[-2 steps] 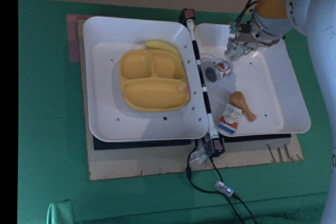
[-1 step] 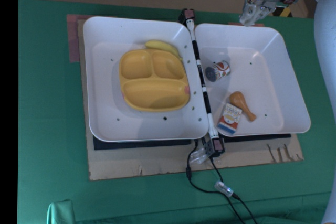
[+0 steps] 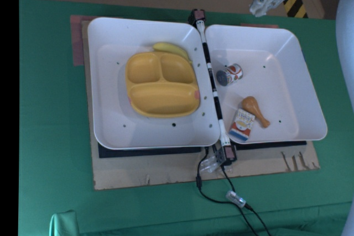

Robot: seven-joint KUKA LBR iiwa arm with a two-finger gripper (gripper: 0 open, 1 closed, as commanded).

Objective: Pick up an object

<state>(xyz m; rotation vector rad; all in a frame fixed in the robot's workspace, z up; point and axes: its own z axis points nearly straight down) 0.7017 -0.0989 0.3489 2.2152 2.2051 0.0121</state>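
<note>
Gripper (image 3: 261, 4) above right bin (image 3: 287, 41) far rim; finger state: can't tell. Can (image 3: 228, 74) lies on side nr divider: prob light, rigid, rolls. Grasp across body, mid-length.

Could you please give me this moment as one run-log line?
gripper: above right bin's far edge, holding nothing | right bin: can, drumstick, small carton | left bin: yellow plate, banana
</note>
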